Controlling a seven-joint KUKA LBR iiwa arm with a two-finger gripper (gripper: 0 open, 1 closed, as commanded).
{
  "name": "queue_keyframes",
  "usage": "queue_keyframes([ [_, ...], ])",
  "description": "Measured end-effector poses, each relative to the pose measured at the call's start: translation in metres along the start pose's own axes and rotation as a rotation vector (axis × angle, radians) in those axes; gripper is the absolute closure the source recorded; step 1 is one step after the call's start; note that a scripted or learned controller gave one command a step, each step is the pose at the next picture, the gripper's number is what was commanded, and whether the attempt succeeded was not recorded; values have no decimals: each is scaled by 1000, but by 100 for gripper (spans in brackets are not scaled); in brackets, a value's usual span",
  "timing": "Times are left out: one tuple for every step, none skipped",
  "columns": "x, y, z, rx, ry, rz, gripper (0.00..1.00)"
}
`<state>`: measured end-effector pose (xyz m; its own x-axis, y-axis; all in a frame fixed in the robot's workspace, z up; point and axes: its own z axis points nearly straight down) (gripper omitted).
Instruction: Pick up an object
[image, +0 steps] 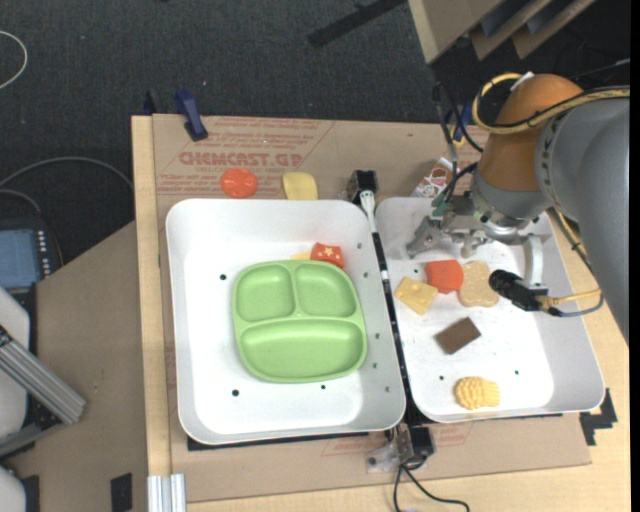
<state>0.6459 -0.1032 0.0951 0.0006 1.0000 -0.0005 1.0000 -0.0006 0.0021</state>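
Hovering: gripper above red object, right bin
Fingers: state hidden, cannot tell
Left bin: green tray

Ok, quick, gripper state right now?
Gripper: low over the back of the right bin, just above the orange-red toy piece. Open or closed cannot be told; nothing visibly held.

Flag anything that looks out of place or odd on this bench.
Two toy foods, an orange round piece and a pale yellow piece, lie on the cardboard behind the left bin, outside both bins. A red piece sits beside the green divided plate, not in a compartment.
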Motion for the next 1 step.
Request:
queue_keyframes([
  [3, -37, 7, -6, -2, -1, 0],
])
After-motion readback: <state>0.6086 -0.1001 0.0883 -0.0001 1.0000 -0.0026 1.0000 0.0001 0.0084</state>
